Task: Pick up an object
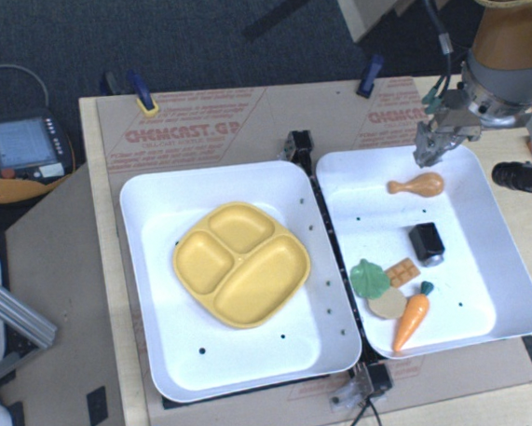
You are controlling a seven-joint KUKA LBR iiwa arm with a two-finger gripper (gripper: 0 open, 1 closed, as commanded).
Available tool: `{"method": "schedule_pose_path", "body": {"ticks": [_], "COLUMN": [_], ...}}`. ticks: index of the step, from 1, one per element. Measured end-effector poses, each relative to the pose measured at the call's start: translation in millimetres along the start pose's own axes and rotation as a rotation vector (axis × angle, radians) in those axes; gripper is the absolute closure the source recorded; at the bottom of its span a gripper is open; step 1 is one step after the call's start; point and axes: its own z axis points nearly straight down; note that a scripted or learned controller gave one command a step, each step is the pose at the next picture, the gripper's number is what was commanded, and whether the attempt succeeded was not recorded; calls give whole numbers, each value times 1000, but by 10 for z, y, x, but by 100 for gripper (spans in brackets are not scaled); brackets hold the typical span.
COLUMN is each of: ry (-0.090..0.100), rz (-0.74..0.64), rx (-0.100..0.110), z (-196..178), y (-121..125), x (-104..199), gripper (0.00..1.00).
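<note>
Now | drumstick lies crosswise, bone end left | tool above, grip unclear

Tan toy drumstick flat near right bin's far wall

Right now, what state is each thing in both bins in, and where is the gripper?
Yellow divided plate: flat in left bin, upright.
Toy drumstick: lying in right bin, untouched.
Black block: lying loose.
Toy carrot: lying, leaning on the green and tan toy pieces.
Gripper: above right bin's far edge, holding nothing.
</note>
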Motion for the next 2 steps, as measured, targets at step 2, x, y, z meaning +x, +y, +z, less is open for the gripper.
{"method": "schedule_pose_path", "body": {"ticks": [2], "ry": [0], "rz": [-1], "rx": [1], "z": [245], "y": [-158], "x": [1161], "gripper": [100]}}
